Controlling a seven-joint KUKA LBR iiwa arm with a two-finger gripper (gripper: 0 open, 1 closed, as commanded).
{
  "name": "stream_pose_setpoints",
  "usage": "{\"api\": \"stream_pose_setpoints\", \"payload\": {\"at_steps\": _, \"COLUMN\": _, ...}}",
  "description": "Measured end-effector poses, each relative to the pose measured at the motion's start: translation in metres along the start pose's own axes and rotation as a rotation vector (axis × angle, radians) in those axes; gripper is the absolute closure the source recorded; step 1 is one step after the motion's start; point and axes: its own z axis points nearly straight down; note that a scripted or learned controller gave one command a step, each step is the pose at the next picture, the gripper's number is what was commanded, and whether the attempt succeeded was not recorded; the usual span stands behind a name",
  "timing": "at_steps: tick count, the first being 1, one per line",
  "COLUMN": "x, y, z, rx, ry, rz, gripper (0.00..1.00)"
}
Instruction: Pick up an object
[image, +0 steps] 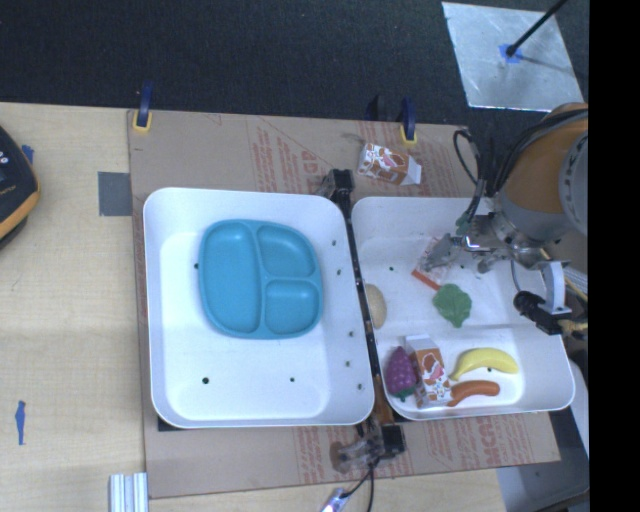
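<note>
My gripper (452, 252) hangs over the back half of the right bin (395, 225), coming in from the right. Just below its tip lies a small orange carrot piece (426, 279). A green broccoli (453, 304) sits a little nearer the front. Along the front of the bin lie purple grapes (401, 371), a small carton (429, 373), a yellow banana (487, 361) and a red sausage (474, 390). A tan round piece (375, 304) rests against the bin's left wall. I see nothing held by the gripper.
The left bin (170, 380) holds a blue divided plate (260, 278). A small snack packet (389, 164) lies on the cardboard behind the bins. Cables and the arm's body (545, 190) crowd the right bin's far right side.
</note>
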Motion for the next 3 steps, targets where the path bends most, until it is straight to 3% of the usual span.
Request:
{"api": "stream_pose_setpoints", "payload": {"at_steps": 1, "x": 0.034, "y": -0.029, "z": 0.004, "rx": 0.01, "ry": -0.001, "rz": -0.001, "gripper": 0.0}}
{"api": "stream_pose_setpoints", "payload": {"at_steps": 2, "x": 0.032, "y": 0.005, "z": 0.004, "rx": 0.008, "ry": 0.0, "rz": 0.001, "gripper": 0.0}}
{"api": "stream_pose_setpoints", "payload": {"at_steps": 3, "x": 0.031, "y": 0.005, "z": -0.007, "rx": 0.009, "ry": 0.0, "rz": -0.001, "gripper": 1.0}}
